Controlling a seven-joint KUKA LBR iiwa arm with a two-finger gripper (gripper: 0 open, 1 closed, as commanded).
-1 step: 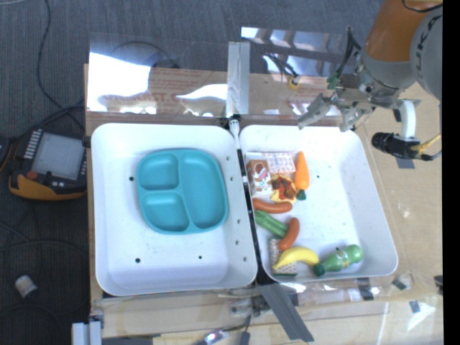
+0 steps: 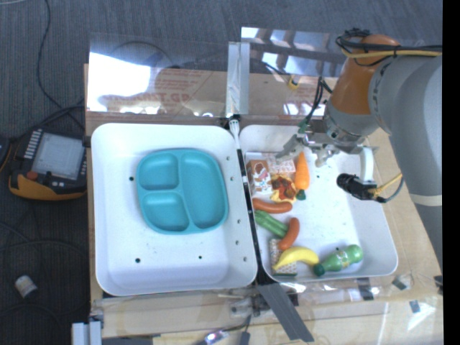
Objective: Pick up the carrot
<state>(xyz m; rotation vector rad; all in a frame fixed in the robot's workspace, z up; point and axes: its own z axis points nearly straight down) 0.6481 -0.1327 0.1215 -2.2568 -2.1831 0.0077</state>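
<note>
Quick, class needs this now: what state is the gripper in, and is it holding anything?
Gripper: above the right bin, right at the carrot's upper end; whether it is open, closed or gripping the carrot cannot be told from this view.

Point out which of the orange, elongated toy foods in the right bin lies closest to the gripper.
The carrot, upright in the view just below the gripper. The hot dog and the orange-red sausage lie farther down the bin.
</note>
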